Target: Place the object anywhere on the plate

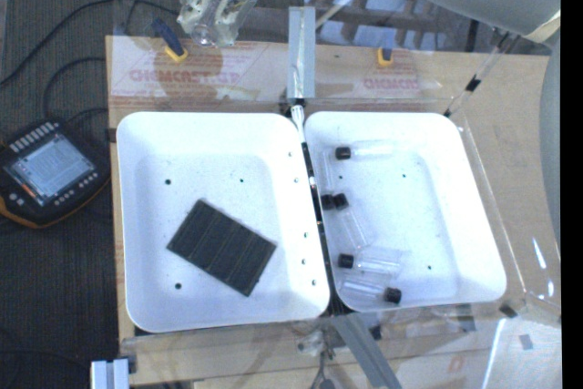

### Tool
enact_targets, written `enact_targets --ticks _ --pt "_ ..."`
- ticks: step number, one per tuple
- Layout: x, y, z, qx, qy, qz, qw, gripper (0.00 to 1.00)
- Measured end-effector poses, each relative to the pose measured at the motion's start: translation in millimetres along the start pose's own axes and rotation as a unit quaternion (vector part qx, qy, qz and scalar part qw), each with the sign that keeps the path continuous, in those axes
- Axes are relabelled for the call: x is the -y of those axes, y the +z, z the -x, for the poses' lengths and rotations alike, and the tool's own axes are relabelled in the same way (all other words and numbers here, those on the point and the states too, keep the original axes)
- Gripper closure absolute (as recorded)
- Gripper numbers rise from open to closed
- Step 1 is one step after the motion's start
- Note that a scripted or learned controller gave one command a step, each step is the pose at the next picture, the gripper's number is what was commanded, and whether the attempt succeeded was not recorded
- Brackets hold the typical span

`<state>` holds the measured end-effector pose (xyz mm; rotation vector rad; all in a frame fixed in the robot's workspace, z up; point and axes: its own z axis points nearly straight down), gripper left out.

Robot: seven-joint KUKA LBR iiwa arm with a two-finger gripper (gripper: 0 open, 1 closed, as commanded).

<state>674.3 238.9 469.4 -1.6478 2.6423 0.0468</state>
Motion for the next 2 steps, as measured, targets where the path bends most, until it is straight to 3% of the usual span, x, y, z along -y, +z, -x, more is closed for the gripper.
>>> enact_targets --ticks 2 --pt "1.4 -17.6 3.7 0.009 0.002 0.002 1.0 1.0"
